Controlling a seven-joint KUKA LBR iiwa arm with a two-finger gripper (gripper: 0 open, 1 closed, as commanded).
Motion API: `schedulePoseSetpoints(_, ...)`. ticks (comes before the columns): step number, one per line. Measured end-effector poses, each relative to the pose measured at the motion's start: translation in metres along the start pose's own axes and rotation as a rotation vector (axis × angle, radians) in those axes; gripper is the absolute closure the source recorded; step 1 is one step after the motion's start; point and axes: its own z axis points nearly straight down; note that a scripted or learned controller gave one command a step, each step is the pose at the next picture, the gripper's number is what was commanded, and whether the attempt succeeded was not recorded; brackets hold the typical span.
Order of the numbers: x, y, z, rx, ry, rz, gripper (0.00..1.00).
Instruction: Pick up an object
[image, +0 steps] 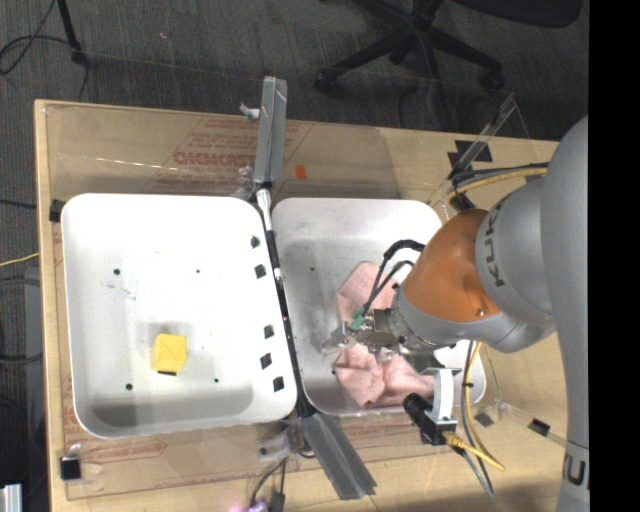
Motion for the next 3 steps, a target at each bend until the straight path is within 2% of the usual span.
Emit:
schedulePoseSetpoints(1,0.041,-0.001,-0.088,0.004,-0.001,0.313,0.0)
schedulePoseSetpoints(2,0.008,0.051,0.001,0.003,-0.001,0.202,0.0)
schedulePoseSetpoints(3,0.008,0.05,-0.008,0.006,-0.001,0.199,1.0)
